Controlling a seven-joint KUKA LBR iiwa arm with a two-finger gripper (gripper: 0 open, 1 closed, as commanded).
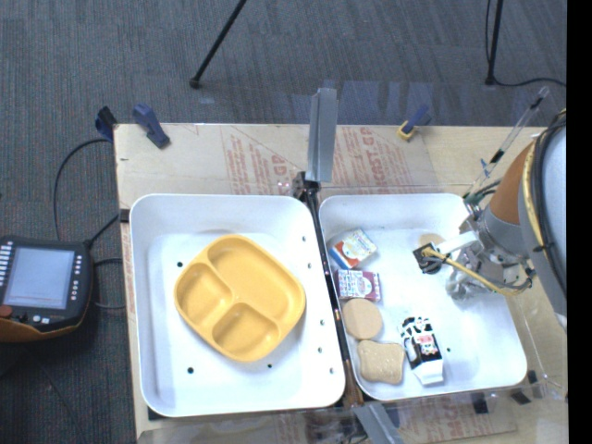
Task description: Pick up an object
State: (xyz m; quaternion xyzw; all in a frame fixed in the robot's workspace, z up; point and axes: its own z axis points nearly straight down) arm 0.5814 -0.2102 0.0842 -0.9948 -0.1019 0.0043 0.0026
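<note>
1. Plywood bench (231, 160), pale, bearing both bins.
2. Left shallow white bin (153, 359), holding item 5.
3. Right shallow white bin (490, 363), holding items 6 to 10; the grey arm with an orange band (507, 209) reaches into its right side.
4. Gripper (467, 280), low over the right bin's right half. It cannot be told whether it is open or closed, and nothing is visibly held.
5. Yellow plastic plate with three compartments (240, 297), set at a slant, well apart from the gripper.
6. Black-and-white cow-patterned carton (423, 350), the likeliest pick.
   - It lies near the gripper, down and toward the view's left of it.
   - Its long axis runs from upper left to lower right.
   - Bare bin floor lies between the two, so nothing appears to bar the approach.
7. Tan toast-shaped slice (380, 362), just beside the carton on the view's left. It could be nudged by a wide approach.
8. Round tan biscuit-like disc (362, 319), just above the slice.
9. Pink-and-purple small box (359, 285), near the bin's left wall.
10. White small carton with orange and red print (353, 247), tilted and farthest up the view.
</note>
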